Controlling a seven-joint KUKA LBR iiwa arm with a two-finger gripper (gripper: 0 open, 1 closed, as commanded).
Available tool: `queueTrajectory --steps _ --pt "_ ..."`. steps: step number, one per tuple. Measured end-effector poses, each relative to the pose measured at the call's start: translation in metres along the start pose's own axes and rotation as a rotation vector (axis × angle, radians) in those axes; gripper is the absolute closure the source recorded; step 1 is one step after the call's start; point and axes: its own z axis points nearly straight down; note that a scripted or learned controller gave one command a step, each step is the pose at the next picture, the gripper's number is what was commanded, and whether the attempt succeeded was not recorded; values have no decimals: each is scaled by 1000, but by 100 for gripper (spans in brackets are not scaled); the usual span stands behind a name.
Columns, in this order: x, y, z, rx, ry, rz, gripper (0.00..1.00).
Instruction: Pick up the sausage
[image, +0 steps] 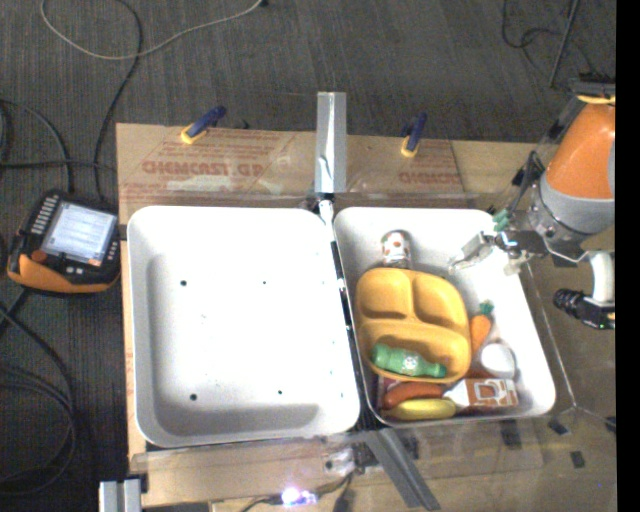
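Observation:
The sausage (410, 391) is a reddish-brown stick lying near the front of the right bin (535, 335). It is wedged between the yellow divided plate (415, 305) and a yellow banana (421, 408), and the plate's edge partly covers it. My gripper (474, 252) hangs over the back right part of that bin, below the orange band of the arm (585, 160). It is well behind and to the right of the sausage, with nothing seen in it.
On the plate lies a green vegetable (403, 359). A carrot (483, 326), a white egg-like piece (497, 357) and a small carton (490, 392) crowd the front right corner. A small bottle (396, 246) stands at the back. The left bin (240, 330) adjoins.

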Motion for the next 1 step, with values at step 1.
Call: queueTrajectory --steps 1 --pt "34 34 102 -8 -11 -75 0"
